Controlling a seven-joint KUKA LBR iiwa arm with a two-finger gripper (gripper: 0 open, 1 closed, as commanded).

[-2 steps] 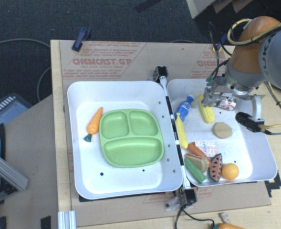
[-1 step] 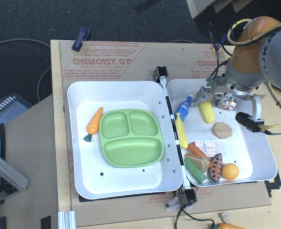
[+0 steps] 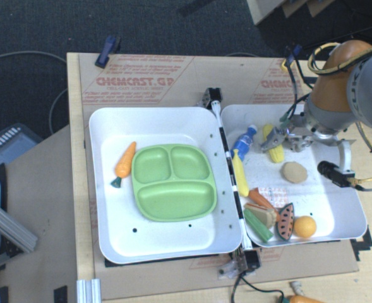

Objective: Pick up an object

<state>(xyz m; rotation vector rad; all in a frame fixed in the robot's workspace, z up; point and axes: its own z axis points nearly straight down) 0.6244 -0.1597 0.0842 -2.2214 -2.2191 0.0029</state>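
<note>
The hand (image 3: 279,141) sits at the upright corn cob (image 3: 275,149) (right bin (image 3: 343,223)).

1. The divided plate (image 3: 173,183) lies in the left bin (image 3: 103,137), a toy carrot (image 3: 125,163) just beside it on the left.
2. In the right bin (image 3: 343,216), a bottle (image 3: 243,142) and corn cob (image 3: 274,150) sit at the back.
3. A potato (image 3: 294,172) lies mid-bin; a watermelon slice (image 3: 286,221) and orange (image 3: 304,226) lie at the front.

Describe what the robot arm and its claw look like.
The arm is grey and rounded, with a glossy orange band above the wrist. Dark cables loop beside that band. The claw is a small metallic grey assembly, and a black part sticks out beside it.
</note>
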